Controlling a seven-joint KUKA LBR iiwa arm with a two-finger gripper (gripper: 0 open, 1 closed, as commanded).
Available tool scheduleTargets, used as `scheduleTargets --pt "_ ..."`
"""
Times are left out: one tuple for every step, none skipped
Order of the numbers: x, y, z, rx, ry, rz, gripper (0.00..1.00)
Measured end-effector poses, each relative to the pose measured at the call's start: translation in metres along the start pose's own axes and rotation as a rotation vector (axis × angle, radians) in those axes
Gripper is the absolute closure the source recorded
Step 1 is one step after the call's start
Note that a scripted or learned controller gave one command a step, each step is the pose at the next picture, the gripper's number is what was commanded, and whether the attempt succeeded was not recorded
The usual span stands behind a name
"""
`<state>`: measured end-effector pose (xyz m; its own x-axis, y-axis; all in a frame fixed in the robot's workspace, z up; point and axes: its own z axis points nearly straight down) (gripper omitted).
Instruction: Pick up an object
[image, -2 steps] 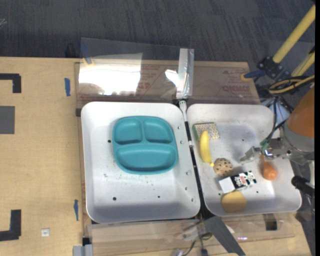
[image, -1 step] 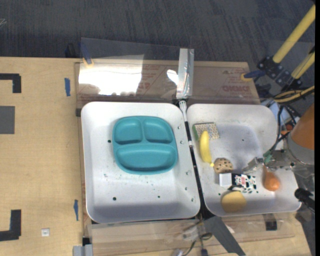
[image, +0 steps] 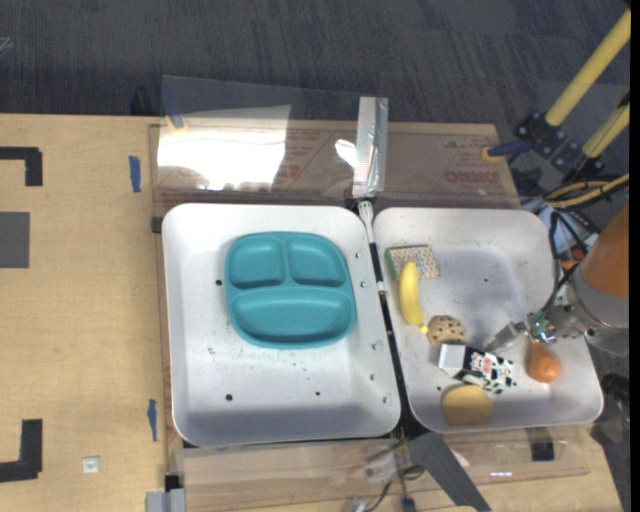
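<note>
The right bin (image: 470, 235) holds several small items. A yellow banana (image: 410, 293) lies near its left wall beside a speckled flat piece (image: 418, 260). Below them sit a brown cookie (image: 447, 327), a small white block (image: 450, 357), a black-and-white patterned packet (image: 490, 369), a tan rounded object (image: 467, 403) and an orange ball (image: 543, 365). My gripper (image: 518, 333) reaches in low from the right, just above the orange ball and to the upper right of the patterned packet. Nothing is visibly held.
The left bin (image: 190, 330) holds a teal divided plate (image: 290, 288). A clear plastic sheet (image: 260, 150) and a metal bracket (image: 371, 145) stand behind the bins. Cables and yellow bars (image: 590, 70) crowd the upper right. Wooden benchtop (image: 70, 330) lies to the left.
</note>
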<state>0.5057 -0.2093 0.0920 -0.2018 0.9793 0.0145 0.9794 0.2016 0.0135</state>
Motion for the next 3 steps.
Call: scheduleTargets --pt "0.022 -0.014 -0.001 -0.009 -0.027 0.001 0.00" --pt "0.086 -0.007 0.006 0.008 -0.016 -0.178 0.00" --pt "0.079 0.018 0.006 0.009 -0.015 -0.712 0.00"
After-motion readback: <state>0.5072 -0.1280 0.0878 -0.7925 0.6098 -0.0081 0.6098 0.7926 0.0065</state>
